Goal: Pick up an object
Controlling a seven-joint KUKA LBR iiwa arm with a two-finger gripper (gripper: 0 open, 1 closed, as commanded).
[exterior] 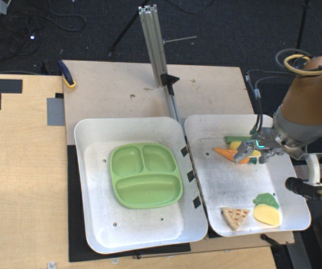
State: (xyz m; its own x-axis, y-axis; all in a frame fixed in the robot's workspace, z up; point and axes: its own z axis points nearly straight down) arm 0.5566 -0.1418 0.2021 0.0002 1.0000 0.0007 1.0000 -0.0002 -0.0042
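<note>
Camera view. White bins: two. Left bin (93, 228): one green divided plate (145, 174) at centre. Right bin (217, 214): one orange carrot (224, 153) with a green-and-yellow toy (236, 144) at 12 o'clock; one pizza slice (234, 217) and one yellow fruit with green leaf (267, 212) at 5 o'clock. Gripper (249, 153): one, just right of the carrot; finger state cannot be told.

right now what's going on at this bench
The arm reaches in from the right, its gripper low over a small cluster of toys, an orange carrot among them, in the right bin. A pizza slice and a yellow fruit lie near that bin's front edge. The left bin holds a green tray.
</note>
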